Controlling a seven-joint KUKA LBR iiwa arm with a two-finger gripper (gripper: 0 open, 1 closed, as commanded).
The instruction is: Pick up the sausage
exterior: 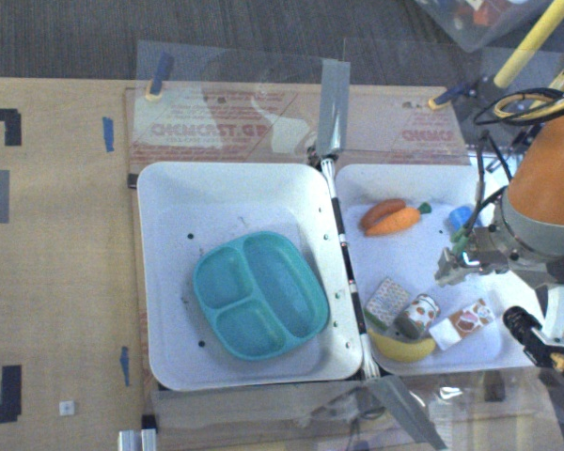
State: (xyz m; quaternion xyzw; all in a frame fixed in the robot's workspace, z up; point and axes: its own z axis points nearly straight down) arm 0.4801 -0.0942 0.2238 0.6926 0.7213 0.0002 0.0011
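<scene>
Sausage: the sausage (380,211) lies in the right bin (406,184), up the view and to the left of the jaws, clear of them. It is reddish-orange and nothing grips it.
Carrot: I see an orange carrot (401,222) with a green tip touching the sausage, on the side nearer the jaws.
Gripper: the gripper (458,264) hangs over the right side of the right bin. From my screen I cannot tell whether the jaws are open or closed, and I see nothing held in them.
Blue item: a small blue item (460,218) sits just up the view from the jaws.
Carton: a white carton (464,319) with a brown picture lies below the jaws. Its print is too small for me to read.
Can: a small can (415,315) lies below and left of the jaws, beside the carton. I cannot read its label.
Packet: a checkered packet (387,299) lies left of the can, farther from the jaws.
Banana: a yellow banana (401,349) rests against the bin's near wall, below the can.
Plate: a teal divided plate (259,294) lies in the left bin (169,205), far left of the jaws.
Writing: the cardboard (216,128) behind the bins carries faint red lettering that I cannot make out for certain.
</scene>
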